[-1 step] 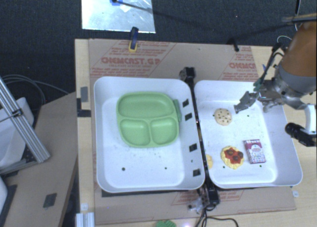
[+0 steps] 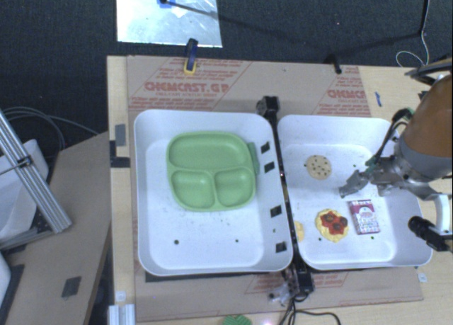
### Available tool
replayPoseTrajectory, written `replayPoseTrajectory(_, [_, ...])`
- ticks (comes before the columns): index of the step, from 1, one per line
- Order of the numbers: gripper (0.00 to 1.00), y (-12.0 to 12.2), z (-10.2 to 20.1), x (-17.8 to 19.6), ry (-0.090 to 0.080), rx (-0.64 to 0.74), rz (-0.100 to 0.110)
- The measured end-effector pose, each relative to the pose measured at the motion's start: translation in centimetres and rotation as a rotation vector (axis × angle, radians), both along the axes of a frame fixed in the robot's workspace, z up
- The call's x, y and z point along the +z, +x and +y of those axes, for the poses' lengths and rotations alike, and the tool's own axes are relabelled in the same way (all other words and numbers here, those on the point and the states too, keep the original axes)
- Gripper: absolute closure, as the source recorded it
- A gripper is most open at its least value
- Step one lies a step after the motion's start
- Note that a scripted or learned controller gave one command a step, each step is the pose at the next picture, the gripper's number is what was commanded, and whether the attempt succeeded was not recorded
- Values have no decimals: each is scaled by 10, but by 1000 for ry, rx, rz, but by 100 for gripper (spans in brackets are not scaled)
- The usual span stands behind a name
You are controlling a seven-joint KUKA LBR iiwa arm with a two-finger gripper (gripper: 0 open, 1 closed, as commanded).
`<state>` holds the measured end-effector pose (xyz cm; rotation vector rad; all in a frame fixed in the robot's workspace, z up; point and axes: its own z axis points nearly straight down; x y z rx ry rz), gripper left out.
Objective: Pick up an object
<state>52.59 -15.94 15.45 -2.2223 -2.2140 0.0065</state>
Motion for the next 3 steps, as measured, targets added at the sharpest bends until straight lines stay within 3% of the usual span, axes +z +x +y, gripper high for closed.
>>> replayPoseTrajectory(1, [0, -6, -31, -74, -1, 2, -5])
replayPoseTrajectory(2, [100, -3, -30, -59, -1, 5, -10])
replayPoseTrajectory(3, [100, 9, 28, -71, 3, 12, -7])
